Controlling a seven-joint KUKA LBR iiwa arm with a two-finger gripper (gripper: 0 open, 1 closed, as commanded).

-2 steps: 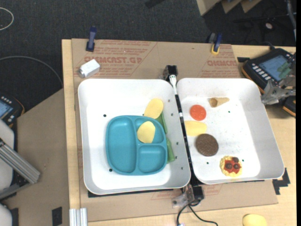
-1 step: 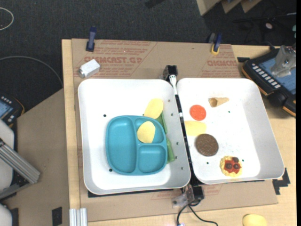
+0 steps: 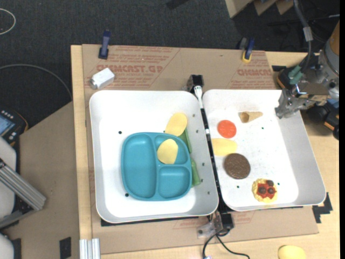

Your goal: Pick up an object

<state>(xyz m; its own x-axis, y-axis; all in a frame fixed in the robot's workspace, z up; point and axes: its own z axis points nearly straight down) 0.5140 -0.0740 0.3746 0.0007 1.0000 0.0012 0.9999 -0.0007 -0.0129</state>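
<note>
Lying loose on the floor of the right bin (image 3: pixel 302 161) are the candidates for a pick: an orange disc (image 3: pixel 227 128) near the centre, a tan cone-shaped piece (image 3: pixel 250 116) at its one o'clock, a pale yellow slab (image 3: pixel 223 146) just below it at six, then a brown round cookie-like piece (image 3: pixel 237 165) and a small yellow tart with red spots (image 3: pixel 264 190) toward five o'clock. They sit well apart from one another, which probably leaves each reachable from above. The gripper (image 3: pixel 285 108) hangs over the bin's upper right rim, at three o'clock from the cone, with nothing seen between its fingers; whether the claw is wide or narrow cannot be told, since it reads as a dark blur. In the left bin (image 3: pixel 105 144) a teal divided tray (image 3: pixel 156 166) holds a yellow oval piece (image 3: pixel 167 151); another yellow piece (image 3: pixel 176 124) leans at its twelve o'clock edge, and a green strip (image 3: pixel 190 155) is mostly hidden along the tray's right side. Most of the arm is cut off at the right.
</note>
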